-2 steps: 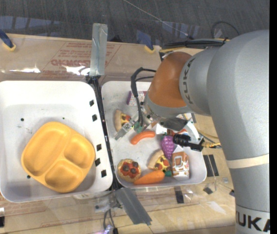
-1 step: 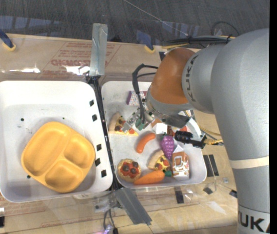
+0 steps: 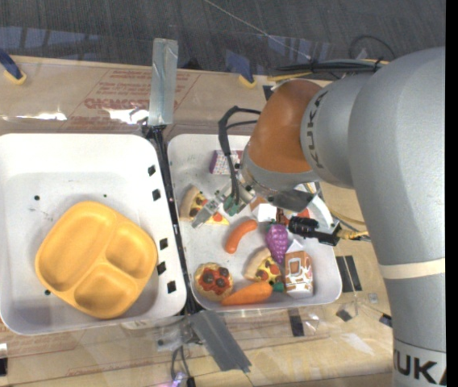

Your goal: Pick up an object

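While the arm (image 3: 358,127) reaches in from the right, its gripper (image 3: 227,204) sits low in the right bin (image 3: 187,161), just beside a pizza slice (image 3: 197,204); whether it is open or closed cannot be told, and nothing is visibly held. The hot dog (image 3: 241,235), near the bin's middle, lies with its long axis slanted, upper end toward the right. One carrot (image 3: 247,295) lies roughly level along the near wall. Counted there: two pizza slices, one round pizza (image 3: 213,279), one purple grape bunch (image 3: 277,239), one small carton (image 3: 297,271). The left bin (image 3: 11,176) holds one yellow divided tray (image 3: 96,256). The wrist overhangs the right bin's far half.
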You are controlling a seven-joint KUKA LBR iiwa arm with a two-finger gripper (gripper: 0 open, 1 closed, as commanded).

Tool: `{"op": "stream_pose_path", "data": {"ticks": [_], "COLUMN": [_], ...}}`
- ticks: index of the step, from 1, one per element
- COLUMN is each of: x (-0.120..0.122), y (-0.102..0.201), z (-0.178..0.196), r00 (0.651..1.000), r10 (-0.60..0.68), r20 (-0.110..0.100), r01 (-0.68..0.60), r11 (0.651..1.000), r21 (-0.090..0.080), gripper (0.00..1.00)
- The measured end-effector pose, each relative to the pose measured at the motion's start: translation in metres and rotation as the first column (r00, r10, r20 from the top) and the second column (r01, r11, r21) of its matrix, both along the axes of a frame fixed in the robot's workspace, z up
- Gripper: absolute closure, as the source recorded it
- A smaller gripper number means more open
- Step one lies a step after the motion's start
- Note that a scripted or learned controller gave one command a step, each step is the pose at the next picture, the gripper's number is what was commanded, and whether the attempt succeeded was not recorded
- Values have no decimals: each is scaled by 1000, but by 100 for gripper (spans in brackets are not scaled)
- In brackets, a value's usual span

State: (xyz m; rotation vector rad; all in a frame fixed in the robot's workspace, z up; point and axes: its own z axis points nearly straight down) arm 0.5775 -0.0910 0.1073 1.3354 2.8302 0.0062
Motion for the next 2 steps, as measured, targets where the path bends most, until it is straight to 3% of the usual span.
{"op": "stream_pose_path", "data": {"ticks": [1,2], "x": [-33,-32], "y": [-4,-3], "z": [-15,-5], "r00": [1000,1000], "r10": [-15,-9], "r20": [-13,-12], "r01": [15,9], "r11": [1000,1000], "r21": [1,2], "gripper": [0,100]}}
